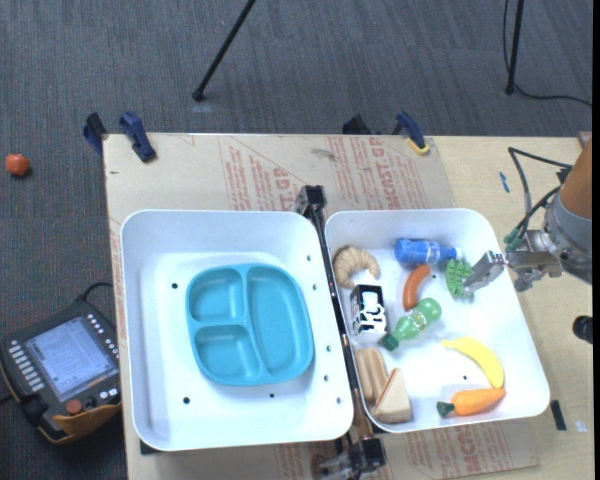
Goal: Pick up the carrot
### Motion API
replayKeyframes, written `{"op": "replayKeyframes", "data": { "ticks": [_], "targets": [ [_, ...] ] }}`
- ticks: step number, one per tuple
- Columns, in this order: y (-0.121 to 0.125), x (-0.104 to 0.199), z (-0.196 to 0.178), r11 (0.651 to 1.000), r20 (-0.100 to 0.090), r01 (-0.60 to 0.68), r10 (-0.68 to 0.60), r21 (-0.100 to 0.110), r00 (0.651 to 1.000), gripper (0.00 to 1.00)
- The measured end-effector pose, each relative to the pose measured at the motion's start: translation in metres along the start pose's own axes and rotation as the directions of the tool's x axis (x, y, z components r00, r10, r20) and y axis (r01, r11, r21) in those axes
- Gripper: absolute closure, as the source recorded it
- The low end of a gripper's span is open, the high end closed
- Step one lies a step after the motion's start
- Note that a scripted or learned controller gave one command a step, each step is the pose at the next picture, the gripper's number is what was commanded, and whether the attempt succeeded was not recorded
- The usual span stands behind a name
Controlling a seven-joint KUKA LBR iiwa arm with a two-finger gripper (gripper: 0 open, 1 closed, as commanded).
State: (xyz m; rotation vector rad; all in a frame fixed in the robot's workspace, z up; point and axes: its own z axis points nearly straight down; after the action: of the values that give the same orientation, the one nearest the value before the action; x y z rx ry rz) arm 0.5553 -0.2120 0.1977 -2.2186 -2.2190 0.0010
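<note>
Carrot (476, 401), orange with a green stalk end, lies at the lower right of the frame, in the lower right corner of the right bin (525, 328), just below the banana (478, 360) and close to the bin wall. Gripper (488, 271) hangs at the right edge of the frame over the bin's upper right part, beside a green leafy toy (460, 276), well apart from the carrot. Whether the jaws stand wide or narrow cannot be told; nothing is seen between them. Risks, as judged: the orange sausage (413, 286) lies nearer the gripper and could be taken by mistake; a descent on the carrot may strike the bin wall or nudge the banana; the tapered body could slip from a grip near its end.
</note>
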Motion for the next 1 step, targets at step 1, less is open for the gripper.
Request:
{"op": "replayKeyframes", "data": {
  "ticks": [1],
  "targets": [
    [-0.0797,-0.0013,0.0722,0.962,-0.001,0.274,-0.274,0.000,0.962,0.00]
  ]
}}
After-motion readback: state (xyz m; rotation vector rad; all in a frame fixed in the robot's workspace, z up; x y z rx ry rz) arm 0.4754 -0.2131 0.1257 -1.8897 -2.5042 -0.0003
